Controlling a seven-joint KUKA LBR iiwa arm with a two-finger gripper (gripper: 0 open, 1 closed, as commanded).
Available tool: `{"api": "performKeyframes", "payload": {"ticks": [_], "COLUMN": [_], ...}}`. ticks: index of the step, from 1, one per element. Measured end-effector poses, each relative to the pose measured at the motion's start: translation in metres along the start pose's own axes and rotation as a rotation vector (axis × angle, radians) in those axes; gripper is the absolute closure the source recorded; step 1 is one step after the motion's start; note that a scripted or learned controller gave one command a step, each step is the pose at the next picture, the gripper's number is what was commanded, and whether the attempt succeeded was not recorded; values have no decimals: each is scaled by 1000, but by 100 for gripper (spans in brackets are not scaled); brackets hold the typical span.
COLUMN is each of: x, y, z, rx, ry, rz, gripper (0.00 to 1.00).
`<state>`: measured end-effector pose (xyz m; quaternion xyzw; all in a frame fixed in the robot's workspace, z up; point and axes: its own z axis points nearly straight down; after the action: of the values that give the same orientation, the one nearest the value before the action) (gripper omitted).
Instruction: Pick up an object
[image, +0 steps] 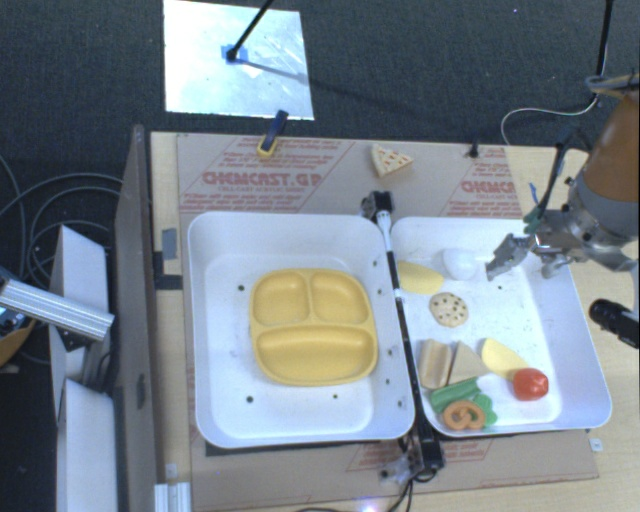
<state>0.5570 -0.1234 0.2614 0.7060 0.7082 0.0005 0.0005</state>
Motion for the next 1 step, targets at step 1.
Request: {"api": "performKeyframes", "payload": {"ticks": [1], "x": [-14], "y": [-38], "z": [155], "rx": [16], "ry": [3], "rz": [5], "gripper": [0]}}
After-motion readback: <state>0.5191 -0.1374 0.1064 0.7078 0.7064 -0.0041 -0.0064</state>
